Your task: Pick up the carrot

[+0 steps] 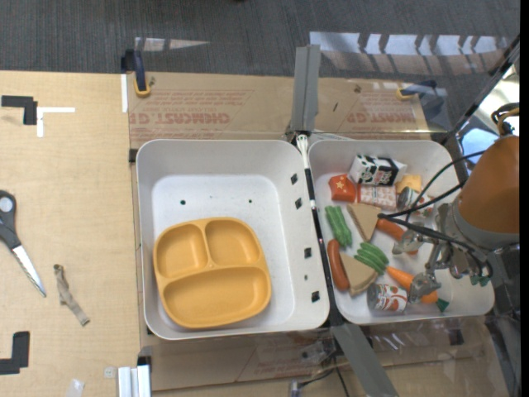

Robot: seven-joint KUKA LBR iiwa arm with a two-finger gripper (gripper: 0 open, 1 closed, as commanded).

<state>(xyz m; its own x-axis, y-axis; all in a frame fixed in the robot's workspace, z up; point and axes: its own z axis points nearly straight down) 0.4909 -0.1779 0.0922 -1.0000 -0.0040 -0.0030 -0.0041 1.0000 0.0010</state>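
The arm is reaching in from the right of the frame, and its hand point(428, 285) is hanging low over the lower right corner of the right bin point(463, 160), just beside the carrot point(402, 276). The carrot is lying near the bottom of that bin, orange with a green top, its tip pointing up and left. This looks like the approach step: the hand is arriving at the carrot but nothing is showing between its tips, and how far apart they stand cannot be told from this angle.

The next move is likely calling for a small shift toward the carrot's middle and a descent, with the tips straddling its width.

Clutter is making that awkward. A small can point(387, 298) is lying just left of the hand, touching or nearly touching the carrot. A green pea pod point(373, 257) and a sandwich wedge point(357, 276) are sitting just above and left. A second orange piece point(391, 226) is lying higher up. Cables are trailing across the bin from the arm.

The left bin point(149, 188) is carrying a yellow divided plate point(212, 271), well apart. Scissors point(16, 246) are resting on the desk point(66, 180) at the left of the frame.
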